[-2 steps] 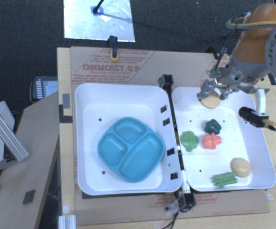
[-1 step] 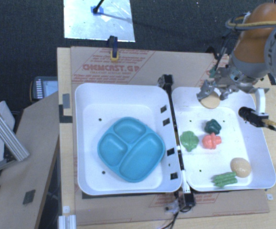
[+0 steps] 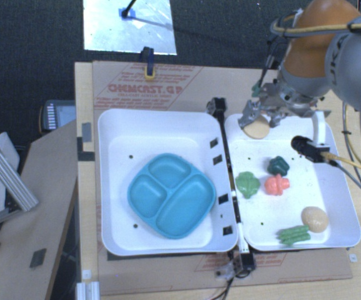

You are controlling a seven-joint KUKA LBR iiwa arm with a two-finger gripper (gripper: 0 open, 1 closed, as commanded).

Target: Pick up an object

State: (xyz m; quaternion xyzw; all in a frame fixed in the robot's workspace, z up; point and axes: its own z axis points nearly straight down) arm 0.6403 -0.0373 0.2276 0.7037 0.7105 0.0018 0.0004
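A dark, speckled floor or mat surrounds the bench (image 3: 87, 167), whose pale wooden top carries a brown cardboard sheet (image 3: 146, 86) printed with red lettering along its far edge. Beyond the bench's far edge lies a shiny silver square sheet (image 3: 129, 17) with a thin black rod and a small blue piece on it. Off the bench's left edge sit a lower tan surface (image 3: 40, 186), a slanted aluminium rail (image 3: 2, 170) and a small grey device (image 3: 57, 115). The grey arm (image 3: 355, 61) with its orange band (image 3: 318, 33) hangs over the far right corner of the bench. The left bin (image 3: 115, 130) holds a blue divided plate (image 3: 171, 194) near its middle, slightly towards the near edge. The right bin (image 3: 349, 227) touches the left one along a black hinged seam. The gripper (image 3: 260, 119) is low over the right bin's far left corner, its metal fingers splayed around a tan, rounded object (image 3: 256, 130); whether they actually clamp it cannot be told. In the bin's middle lie a light green leafy toy (image 3: 247, 184), a dark green toy (image 3: 278, 165) and a coral-red toy (image 3: 276, 185), the last two just beside each other. Near the bin's near right corner rest a beige egg-shaped object (image 3: 315, 219) and a green bean-like toy (image 3: 293, 234), almost touching.
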